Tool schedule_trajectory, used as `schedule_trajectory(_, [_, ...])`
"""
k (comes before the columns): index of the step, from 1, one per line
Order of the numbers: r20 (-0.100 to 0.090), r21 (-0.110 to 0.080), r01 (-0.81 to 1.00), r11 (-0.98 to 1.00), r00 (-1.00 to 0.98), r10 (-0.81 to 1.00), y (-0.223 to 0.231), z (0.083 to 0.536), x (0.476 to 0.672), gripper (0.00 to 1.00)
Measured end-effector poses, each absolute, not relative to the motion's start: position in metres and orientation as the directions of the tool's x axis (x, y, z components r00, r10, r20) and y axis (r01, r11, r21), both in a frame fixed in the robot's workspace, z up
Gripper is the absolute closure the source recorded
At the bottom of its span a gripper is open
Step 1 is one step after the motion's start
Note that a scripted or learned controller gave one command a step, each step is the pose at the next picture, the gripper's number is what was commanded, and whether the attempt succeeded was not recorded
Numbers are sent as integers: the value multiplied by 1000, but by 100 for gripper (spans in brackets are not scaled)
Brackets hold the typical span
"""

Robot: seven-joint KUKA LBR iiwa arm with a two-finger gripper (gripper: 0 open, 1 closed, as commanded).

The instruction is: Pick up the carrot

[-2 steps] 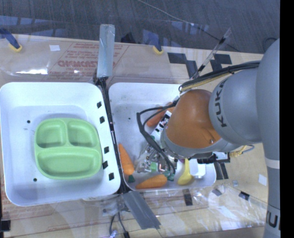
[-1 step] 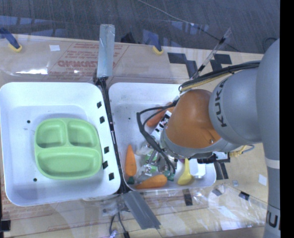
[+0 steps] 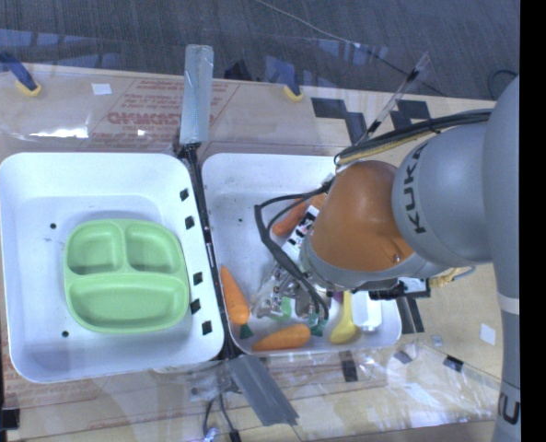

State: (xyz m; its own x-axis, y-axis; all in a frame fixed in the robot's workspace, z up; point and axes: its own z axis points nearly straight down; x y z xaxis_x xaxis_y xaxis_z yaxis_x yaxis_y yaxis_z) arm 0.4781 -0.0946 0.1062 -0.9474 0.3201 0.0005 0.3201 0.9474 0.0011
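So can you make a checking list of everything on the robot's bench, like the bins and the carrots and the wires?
Surface: two white bins side by side, left bin, right bin.
Job's things: carrots in the right bin, one by its left wall, one along its near edge.
Clutter: green divided plate in the left bin; yellow item in the right bin.
Grippers: gripper low in the right bin between the carrots; no carrot seen between its fingers.
Cables: black cable looping beside the wrist.
Surroundings: grey bar behind the bins.

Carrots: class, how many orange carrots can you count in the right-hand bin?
3 in sight. One carrot lies along the bin's left wall, another carrot lies near the front wall, and a third carrot peeks out beside the arm. More may hide under the arm.
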Motion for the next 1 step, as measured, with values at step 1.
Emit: schedule_trajectory(1, [-1, 2, 312, 950, -950, 312, -94, 116, 479, 100])
